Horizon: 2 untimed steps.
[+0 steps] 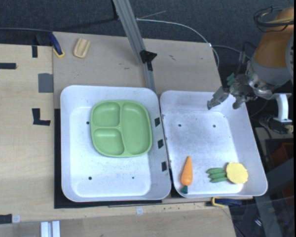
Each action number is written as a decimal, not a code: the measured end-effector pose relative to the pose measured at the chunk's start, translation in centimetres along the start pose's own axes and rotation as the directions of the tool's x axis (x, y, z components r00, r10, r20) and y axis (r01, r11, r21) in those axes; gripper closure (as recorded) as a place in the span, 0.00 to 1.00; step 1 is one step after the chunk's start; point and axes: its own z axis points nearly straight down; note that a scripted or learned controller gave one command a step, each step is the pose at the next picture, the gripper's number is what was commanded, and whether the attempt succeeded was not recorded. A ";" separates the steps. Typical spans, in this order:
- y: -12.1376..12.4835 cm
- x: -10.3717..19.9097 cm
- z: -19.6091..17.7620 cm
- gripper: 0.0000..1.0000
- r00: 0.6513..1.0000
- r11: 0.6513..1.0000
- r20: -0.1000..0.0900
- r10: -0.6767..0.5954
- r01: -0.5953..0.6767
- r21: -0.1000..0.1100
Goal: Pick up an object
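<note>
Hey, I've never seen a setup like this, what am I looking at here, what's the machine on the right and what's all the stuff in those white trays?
One camera looks down at a slant on a wooden bench. The robot arm reaches in from the right, and its two-finger gripper hangs open over the right bin's far edge, holding nothing. That bin holds a toy carrot and a yellow flower-like toy with green leaves near its front edge. The left bin holds a green divided plate. The arm's job is picking up an object.

Showing two white bins (74, 132) (246, 147), one green divided plate (121, 128), one toy carrot (187, 170), one yellow-and-green toy vegetable (229, 174).
</note>
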 end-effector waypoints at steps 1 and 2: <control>0.0 0.0 0.0 0.00 1.000 1.000 0.000 0.000 0.000 0.000; -0.1 -0.5 6.3 0.00 1.000 1.000 0.000 0.002 -0.002 0.007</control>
